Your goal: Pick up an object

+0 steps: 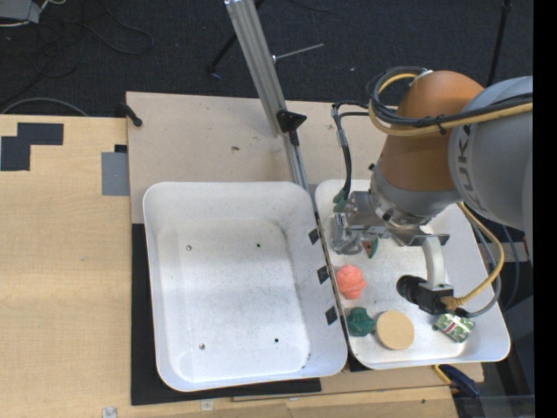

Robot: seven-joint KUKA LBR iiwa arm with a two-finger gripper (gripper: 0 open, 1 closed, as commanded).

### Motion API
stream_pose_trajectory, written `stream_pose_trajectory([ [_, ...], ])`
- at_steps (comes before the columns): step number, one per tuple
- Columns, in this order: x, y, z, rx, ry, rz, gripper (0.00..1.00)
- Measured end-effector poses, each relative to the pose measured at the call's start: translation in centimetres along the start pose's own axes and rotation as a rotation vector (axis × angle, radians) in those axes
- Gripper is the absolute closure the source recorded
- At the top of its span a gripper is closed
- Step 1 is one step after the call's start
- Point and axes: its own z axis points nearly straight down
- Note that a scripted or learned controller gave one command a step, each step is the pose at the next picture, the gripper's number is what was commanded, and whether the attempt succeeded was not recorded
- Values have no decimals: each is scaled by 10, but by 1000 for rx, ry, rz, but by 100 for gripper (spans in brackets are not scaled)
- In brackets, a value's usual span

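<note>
My gripper (348,235) reaches down into the right bin (496,338), near its left wall, under the orange wrist band. A pink-orange ball (350,281) lies just below the gripper, apart from it. Further toward the front sit a dark green lump (360,322) and a round tan disc (395,329) side by side. A small green and white object (453,325) lies at the bin's front right. A small red and green piece (372,248) shows beside the gripper. Nothing shows between the fingers.
The left bin (174,225) sits beside the right one, with black clips along the shared wall. A slanted aluminium rail (265,77) rises behind the bins. The wooden bench extends to the left.
</note>
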Motion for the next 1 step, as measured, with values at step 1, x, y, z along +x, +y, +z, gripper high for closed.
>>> stream_pose_trajectory([
  [1,48,5,-5,0,-1,1,100],
])
